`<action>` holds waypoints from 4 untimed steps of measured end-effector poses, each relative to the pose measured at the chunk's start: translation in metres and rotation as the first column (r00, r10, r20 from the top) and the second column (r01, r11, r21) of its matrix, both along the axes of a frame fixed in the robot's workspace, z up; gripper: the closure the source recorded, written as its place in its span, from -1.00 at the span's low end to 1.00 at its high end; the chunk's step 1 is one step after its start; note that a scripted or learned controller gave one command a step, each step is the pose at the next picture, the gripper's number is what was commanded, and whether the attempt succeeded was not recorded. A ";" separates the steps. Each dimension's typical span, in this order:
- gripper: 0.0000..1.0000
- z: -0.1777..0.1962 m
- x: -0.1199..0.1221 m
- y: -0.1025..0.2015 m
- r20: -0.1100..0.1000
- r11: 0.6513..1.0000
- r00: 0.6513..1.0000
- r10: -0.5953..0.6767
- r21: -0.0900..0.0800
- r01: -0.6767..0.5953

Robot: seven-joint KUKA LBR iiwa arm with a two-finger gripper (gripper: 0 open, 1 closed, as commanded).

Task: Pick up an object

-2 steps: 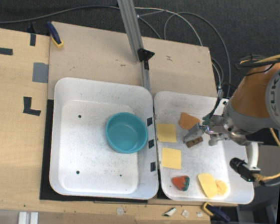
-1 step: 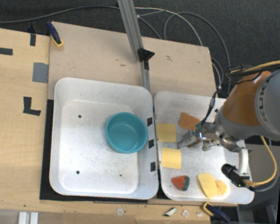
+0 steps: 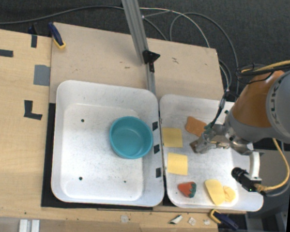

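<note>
Arm comes in from the right edge of the worktop point(image 3: 9, 123), tool point(image 3: 202, 144) low over the middle of the right bin point(image 3: 239, 204). Can't tell if the tool is apart or together; it's dark and small here, nothing visibly between its tips.

Candidates all sit in the right bin. Orange piece point(image 3: 194, 125) lies just behind the tool, near the bin's far edge, probably the closest target, judging by how the tool hangs beside it. Upper yellow square point(image 3: 172, 137) is by the bin's left wall, lower yellow square point(image 3: 177, 163) just nearer the front. Red-green piece point(image 3: 187, 188) and yellow lump point(image 3: 219, 192) lie along the front edge.

Left bin point(image 3: 69, 99) holds a teal bowl point(image 3: 130, 136), right of its centre, well apart from the tool.

Obstacles: flat squares look hard to pinch; a cable point(image 3: 220, 113) drapes down by the wrist; the metal pole point(image 3: 137, 23) stands behind the bins, clear of the reach.
</note>
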State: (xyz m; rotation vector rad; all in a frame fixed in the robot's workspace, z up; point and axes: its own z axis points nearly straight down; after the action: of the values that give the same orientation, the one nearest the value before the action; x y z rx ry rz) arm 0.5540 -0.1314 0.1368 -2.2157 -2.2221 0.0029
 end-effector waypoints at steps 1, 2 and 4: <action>1.00 0.045 -0.002 0.008 0.007 1.000 1.000 -0.001 -0.001 0.001; 1.00 0.090 -0.007 0.010 0.007 1.000 1.000 -0.001 -0.002 0.001; 1.00 0.118 0.023 0.061 0.002 1.000 1.000 0.004 0.000 -0.004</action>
State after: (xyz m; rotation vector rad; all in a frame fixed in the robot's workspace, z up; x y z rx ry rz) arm 0.5767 -0.0709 0.2544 -2.2128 -2.2274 0.0007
